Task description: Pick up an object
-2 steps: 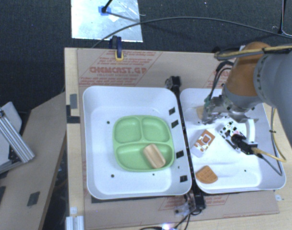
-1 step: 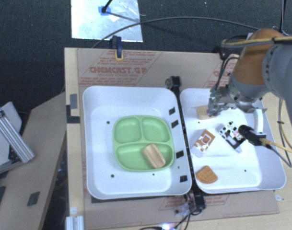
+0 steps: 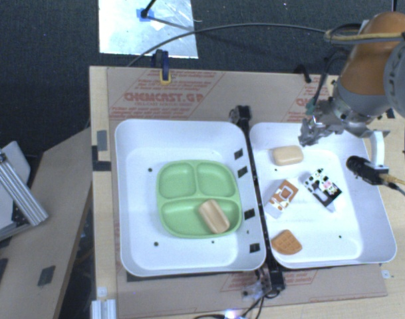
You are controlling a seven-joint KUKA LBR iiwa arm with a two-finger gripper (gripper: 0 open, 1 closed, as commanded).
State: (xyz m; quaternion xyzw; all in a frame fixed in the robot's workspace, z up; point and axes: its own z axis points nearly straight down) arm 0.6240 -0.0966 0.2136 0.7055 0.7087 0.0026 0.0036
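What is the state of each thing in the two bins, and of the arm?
Green plate: flat in left bin, bearing tan block.
Beige block: lying free, right bin.
Patterned box: lying free.
Black toy: lying free.
Orange cookie: lying flat.
Gripper: above right bin, holding nothing visible.

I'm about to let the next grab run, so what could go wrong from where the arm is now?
1. The claw hovers over the right bin's back edge, not quite over the tan block; coming straight down, it may hit the rim or miss.
2. The patterned card and black gadget lie close together, so grabbing one could knock the other.
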